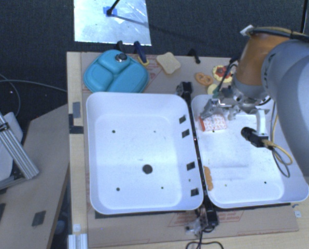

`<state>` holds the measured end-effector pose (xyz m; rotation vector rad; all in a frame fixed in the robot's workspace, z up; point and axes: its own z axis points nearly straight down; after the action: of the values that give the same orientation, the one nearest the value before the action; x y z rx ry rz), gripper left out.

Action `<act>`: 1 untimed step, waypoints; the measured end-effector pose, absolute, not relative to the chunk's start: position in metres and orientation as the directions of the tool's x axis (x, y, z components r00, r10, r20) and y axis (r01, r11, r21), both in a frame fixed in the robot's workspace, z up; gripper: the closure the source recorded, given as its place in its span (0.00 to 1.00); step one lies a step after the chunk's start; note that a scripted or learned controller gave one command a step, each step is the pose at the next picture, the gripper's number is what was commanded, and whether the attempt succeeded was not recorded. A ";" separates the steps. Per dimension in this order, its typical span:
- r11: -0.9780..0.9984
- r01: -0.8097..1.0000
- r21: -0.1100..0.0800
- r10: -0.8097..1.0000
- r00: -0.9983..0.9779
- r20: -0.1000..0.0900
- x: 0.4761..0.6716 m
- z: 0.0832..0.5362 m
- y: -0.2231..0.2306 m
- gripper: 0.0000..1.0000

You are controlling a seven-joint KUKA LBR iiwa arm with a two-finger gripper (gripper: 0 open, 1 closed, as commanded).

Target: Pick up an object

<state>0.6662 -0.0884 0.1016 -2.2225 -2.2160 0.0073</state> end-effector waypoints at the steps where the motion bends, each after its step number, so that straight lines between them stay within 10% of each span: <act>1: 0.004 1.000 0.002 1.000 -0.004 -0.001 0.669 0.084 -0.085 0.00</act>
<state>0.6689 -0.0853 0.0841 -2.2182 -2.2273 -0.0015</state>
